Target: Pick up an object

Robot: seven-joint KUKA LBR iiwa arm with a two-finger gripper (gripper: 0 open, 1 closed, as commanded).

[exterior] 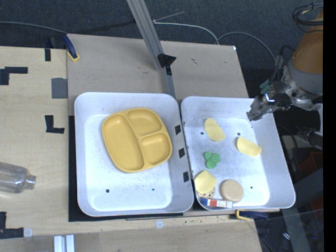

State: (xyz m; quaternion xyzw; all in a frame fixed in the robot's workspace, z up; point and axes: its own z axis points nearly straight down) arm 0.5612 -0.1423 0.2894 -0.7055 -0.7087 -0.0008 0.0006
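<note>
Where the grey arm (pixel 307 62) reaches in from the right, its gripper (pixel 257 111) hangs over the far right corner of the right bin (pixel 273 156), close to that bin's far rim. Whether it is apart or together cannot be told, as the tip is dark and small against the white; nothing can be seen clamped in it.

Nearest to it, by the right wall of the same bin, lies a pale yellow wedge-shaped piece (pixel 248 146). Toward the far middle of that bin sits a yellow oval piece (pixel 214 129), well apart from the wedge. A small green toy (pixel 211 159) lies near the bin's centre, closer to the left wall. At the near edge rest a yellow rounded piece (pixel 205 182) and a tan round disc (pixel 231 189) side by side, with a small red and white packet (pixel 217 203) just in front of them against the near rim.

The left bin (pixel 92 193) carries a yellow divided plate (pixel 136 139), lying in its far half. On the bench (pixel 31 140), beyond the left bin's left wall, a clear plastic bottle (pixel 16 177) lies on its side.
</note>
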